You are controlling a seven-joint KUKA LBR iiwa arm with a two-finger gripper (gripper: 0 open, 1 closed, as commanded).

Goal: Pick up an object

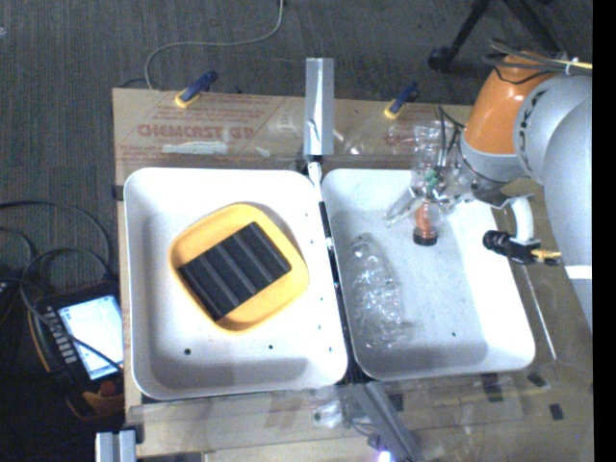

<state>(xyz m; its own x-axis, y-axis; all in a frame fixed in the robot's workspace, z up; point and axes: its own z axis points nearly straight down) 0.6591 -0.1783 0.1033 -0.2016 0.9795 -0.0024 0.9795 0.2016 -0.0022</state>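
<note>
Two shallow white bins side by side on the bench, the left bin and the right bin just beside each other, with a dark seam between. In the left bin, a yellow dish with rounded corners, flat near the middle and turned at a slant to the walls. Set into its top, a black ribbed panel covering most of it. In the right bin, a clear plastic bottle, crumpled, on its side just beside the left wall, long axis running from far to near. Over the far part of the same bin, the gripper at the end of the grey arm reaching in from the right, with the orange band above the wrist. Pale and glassy against the white floor of the bin, so hard to read: cannot tell whether spread, pressed together, or pinching the small copper-brown thing right beneath it. Upright, that small thing, well apart from the bottle and farther yet from the yellow dish. Behind the bins, bare bench top with faded red lettering, two blue-and-yellow clamps on its far edge, and an upright metal post rising at the seam. On the dark floor to the left, a small device with a lit screen amid black cables.
</note>
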